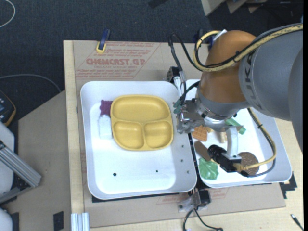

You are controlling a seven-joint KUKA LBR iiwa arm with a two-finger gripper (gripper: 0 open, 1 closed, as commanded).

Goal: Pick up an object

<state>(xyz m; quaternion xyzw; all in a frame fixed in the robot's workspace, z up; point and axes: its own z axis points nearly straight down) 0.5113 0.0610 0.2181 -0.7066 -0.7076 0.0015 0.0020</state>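
Left bin: yellow divided plate, with a purple item and a white item touching its left edge. Right bin: orange-brown piece, green lump, round brown disc, small green piece. Gripper is low over the right bin's left side, beside the divide. Open or closed: cannot tell, wrist blocks it. Orange-brown piece lies just beside the gripper, on its right.
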